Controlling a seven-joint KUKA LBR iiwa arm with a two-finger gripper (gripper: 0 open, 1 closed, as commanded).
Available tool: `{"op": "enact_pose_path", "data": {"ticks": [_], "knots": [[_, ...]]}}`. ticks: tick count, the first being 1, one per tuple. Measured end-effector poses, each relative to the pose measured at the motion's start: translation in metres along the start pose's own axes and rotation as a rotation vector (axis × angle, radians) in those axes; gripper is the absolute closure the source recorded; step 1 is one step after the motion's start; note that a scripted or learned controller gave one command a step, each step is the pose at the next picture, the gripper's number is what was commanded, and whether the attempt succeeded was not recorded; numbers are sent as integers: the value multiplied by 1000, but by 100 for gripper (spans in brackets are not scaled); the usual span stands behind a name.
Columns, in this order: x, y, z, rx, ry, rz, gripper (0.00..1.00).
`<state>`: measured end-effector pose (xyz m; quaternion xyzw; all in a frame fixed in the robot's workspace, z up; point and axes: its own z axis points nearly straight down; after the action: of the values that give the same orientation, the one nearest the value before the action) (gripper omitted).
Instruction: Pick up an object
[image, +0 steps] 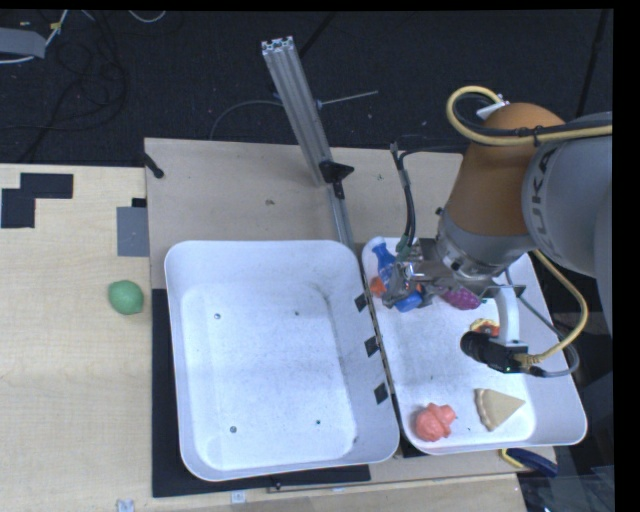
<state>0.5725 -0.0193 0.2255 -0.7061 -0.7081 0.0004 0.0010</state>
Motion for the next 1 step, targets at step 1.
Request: {"op": "enact_pose_path", "data": {"ticks": [1], "knots": [[50, 25, 7, -1, -1, 0, 100]]}}
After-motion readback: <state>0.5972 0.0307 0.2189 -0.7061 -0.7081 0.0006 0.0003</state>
